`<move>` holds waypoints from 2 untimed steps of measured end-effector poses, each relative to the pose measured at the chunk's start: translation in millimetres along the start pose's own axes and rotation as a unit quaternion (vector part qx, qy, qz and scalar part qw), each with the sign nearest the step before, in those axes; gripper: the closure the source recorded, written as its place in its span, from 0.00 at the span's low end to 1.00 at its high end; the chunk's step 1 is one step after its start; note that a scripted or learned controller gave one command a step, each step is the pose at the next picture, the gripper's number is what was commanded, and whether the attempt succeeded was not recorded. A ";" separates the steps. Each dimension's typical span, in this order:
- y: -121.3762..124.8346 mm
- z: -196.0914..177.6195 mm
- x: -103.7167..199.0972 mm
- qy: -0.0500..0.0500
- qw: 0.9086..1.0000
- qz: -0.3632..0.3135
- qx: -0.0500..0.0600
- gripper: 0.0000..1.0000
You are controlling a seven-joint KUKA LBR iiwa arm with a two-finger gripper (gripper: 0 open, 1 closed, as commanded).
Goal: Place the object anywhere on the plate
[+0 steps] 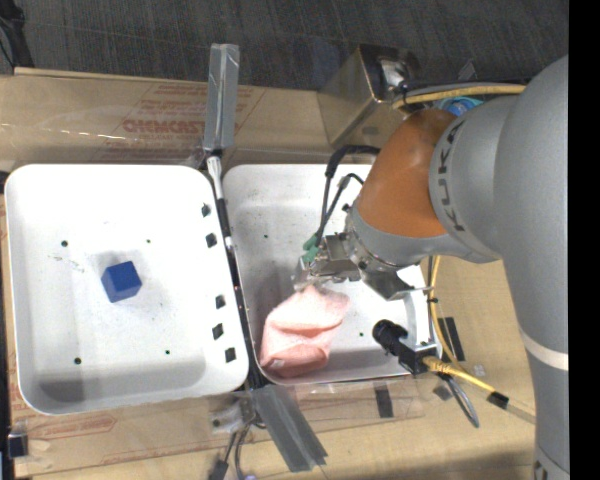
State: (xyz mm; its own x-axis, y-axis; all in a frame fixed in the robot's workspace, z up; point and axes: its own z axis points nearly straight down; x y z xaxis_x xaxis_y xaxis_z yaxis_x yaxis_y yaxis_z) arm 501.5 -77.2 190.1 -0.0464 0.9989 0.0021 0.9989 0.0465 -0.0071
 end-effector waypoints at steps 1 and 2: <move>0.6 -41.3 1.0 -0.001 1.000 -0.005 -0.002 1.00; 18.3 -38.3 56.7 -0.001 0.978 -0.207 -0.002 1.00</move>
State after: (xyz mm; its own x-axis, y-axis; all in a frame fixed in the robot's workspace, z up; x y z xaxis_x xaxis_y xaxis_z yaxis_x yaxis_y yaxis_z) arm 517.4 -19.8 228.5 -0.4479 0.8941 0.0020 0.8941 0.4479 -0.0031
